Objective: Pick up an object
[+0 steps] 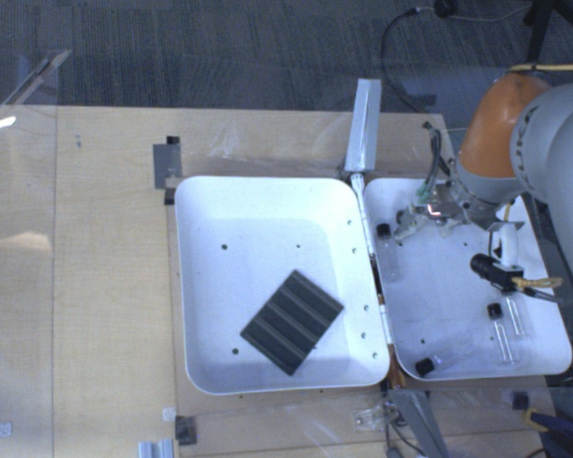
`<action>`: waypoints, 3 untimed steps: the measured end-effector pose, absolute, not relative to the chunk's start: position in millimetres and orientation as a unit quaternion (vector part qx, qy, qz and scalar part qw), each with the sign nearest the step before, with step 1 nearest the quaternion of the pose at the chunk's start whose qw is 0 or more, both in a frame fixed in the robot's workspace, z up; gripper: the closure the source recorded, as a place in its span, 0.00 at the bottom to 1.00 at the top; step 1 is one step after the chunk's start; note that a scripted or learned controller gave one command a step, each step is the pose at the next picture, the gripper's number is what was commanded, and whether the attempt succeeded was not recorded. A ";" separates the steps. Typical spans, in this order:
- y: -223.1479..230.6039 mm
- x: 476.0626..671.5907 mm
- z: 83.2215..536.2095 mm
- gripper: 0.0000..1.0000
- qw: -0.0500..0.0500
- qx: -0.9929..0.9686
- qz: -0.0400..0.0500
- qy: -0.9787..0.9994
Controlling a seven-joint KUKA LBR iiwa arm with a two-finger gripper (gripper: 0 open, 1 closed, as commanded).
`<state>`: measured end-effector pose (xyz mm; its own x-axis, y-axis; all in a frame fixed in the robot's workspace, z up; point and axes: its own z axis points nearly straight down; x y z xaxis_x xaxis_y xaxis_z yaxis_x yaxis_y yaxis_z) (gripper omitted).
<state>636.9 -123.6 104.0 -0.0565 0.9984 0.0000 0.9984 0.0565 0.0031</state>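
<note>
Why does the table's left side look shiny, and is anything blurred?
Camera view: pale glare patches sit on the bench at far left, likely reflected light; soft grey shading crosses the left bin; the dark ribbed slab looks sharp; the orange band looks slightly soft.

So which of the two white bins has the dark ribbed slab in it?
The bin on the view's left: the dark ribbed slab lies slanted on its floor. The right bin sits under the arm instead.

The arm (551, 134) is big, round and grey. It has a smooth orange band (494, 122), round like a ball. Left of the band is a small shiny metal gripper (430, 210). Thin dark wires (441, 162) run beside it.
</note>
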 end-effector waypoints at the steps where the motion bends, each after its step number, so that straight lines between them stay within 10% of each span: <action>1: -100.3 655.9 91.0 0.00 -0.003 0.710 -0.011 0.705; 2: -89.8 668.6 88.1 0.00 0.002 0.833 -0.001 0.554; 3: -87.6 667.4 97.8 1.00 -0.002 0.831 -0.004 0.556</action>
<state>667.4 -87.6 97.8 0.3827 0.9239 -0.0052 0.9238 -0.3827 -0.0079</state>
